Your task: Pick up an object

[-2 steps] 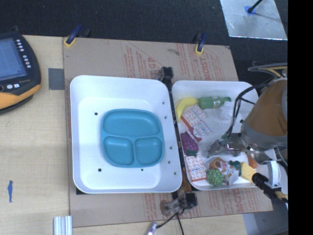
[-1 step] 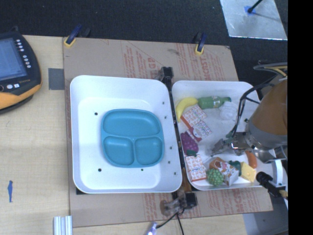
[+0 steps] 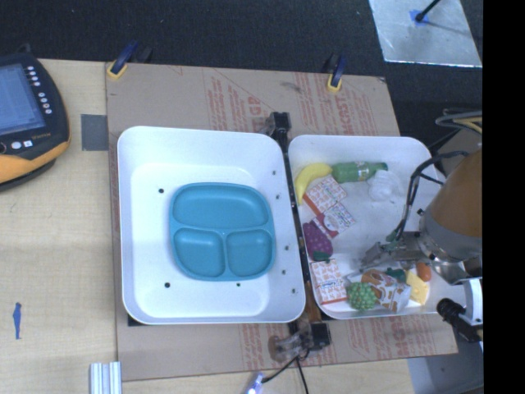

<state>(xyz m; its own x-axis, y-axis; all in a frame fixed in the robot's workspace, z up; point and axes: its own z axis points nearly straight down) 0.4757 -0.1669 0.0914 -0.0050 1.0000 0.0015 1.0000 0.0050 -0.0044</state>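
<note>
Down at the near right of the right bin (image 3: 410,148), your gripper (image 3: 392,253) hangs low over the clutter, and how wide the jaws stand you cannot tell from this slant, nor whether anything sits between them. Nothing shows as held. Just below the jaws lie the broccoli (image 3: 362,295) and a printed packet (image 3: 392,290), pressed against each other, with a yellow block (image 3: 418,290) beside them. To the left of the jaws sit the purple grapes (image 3: 317,240) and a red-and-white card (image 3: 329,204); beyond those, farther off, the banana (image 3: 309,177) and green bottle (image 3: 358,171). Well off to the left, the other bin (image 3: 148,220) carries a blue divided plate (image 3: 221,228).

Your risk, I'd judge, is crowding: with pieces touching, the jaws could land on two at once or on a flat card edge and come up with nothing. The dark cable (image 3: 408,194) looping by the wrist could also snag.
</note>
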